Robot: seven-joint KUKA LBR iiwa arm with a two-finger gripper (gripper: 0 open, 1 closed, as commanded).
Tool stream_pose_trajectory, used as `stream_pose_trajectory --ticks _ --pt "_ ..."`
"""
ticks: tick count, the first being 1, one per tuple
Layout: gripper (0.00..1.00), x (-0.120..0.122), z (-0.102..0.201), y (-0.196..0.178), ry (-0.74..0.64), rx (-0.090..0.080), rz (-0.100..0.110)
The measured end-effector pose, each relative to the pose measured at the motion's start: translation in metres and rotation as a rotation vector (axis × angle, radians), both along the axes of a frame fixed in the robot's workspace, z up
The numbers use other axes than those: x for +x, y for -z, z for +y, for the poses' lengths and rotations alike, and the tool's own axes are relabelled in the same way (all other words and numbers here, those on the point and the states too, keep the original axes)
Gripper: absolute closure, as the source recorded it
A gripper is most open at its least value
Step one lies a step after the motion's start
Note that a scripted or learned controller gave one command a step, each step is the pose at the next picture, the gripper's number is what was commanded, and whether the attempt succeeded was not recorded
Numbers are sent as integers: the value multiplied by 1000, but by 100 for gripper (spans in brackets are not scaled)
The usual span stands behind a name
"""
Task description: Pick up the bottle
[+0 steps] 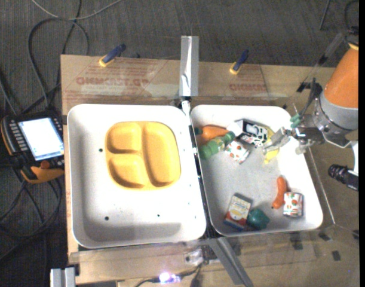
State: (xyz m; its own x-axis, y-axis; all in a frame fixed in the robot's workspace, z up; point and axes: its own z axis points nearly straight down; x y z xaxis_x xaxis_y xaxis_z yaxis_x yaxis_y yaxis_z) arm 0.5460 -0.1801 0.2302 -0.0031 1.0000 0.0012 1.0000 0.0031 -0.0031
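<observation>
Camera view shows the right bin (pixel 313 178) with the green bottle (pixel 213 146) lying at its upper-left corner. Well apart, the gripper (pixel 281 137) hovers near the far rim (open or shut, I cannot tell). Approach stage; next it must cross leftward and descend.

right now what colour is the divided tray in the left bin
Yellow-orange; the divided tray shows best in the camera view.

Bench (pixel 110 76), left bin (pixel 80 178), right bin (pixel 304 184) side by side
</observation>
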Motion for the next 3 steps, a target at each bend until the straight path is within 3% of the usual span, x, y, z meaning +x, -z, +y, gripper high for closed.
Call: stream_pose_trajectory --ticks 1,2,3 --pt "0 -15 79 77 -189 1 0" --pt "0 30 69 -29 -407 0 -4" --pt "0 -34 71 79 -648 2 -1"
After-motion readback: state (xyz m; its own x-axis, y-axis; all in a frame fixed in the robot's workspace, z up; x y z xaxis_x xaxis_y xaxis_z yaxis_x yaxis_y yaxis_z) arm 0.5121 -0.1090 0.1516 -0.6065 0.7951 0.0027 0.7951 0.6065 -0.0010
